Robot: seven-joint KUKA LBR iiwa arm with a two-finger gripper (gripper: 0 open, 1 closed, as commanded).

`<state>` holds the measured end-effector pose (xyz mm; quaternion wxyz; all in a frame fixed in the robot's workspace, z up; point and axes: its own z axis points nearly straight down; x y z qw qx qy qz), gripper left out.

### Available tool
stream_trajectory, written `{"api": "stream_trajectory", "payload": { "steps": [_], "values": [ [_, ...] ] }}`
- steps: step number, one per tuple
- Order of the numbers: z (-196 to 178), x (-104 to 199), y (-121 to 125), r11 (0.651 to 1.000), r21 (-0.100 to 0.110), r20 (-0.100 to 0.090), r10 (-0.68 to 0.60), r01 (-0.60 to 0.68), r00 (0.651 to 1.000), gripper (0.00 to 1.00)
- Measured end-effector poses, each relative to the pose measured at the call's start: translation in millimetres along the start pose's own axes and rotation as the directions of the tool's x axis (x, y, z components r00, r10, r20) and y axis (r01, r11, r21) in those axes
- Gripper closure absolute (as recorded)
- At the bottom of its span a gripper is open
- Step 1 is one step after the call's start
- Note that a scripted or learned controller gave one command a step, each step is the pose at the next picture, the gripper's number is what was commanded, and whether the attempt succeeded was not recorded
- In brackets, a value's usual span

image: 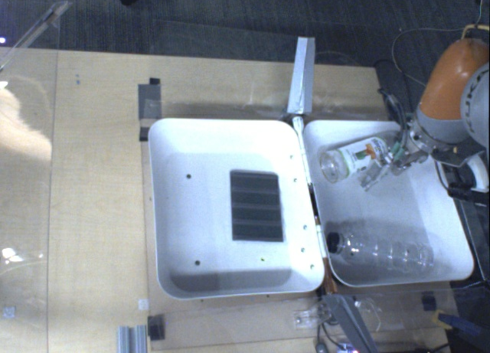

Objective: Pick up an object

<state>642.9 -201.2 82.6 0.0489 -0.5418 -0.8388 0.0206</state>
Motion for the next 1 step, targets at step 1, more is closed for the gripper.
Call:
{"api": "stream_trajectory", "payload": {
  "steps": [1],
  "values": [
    [-13.0, -6.1, -2.6, 1.000, -0.005, 0.022, 0.002, -0.002, 1.000, 1.00]
  ]
}}
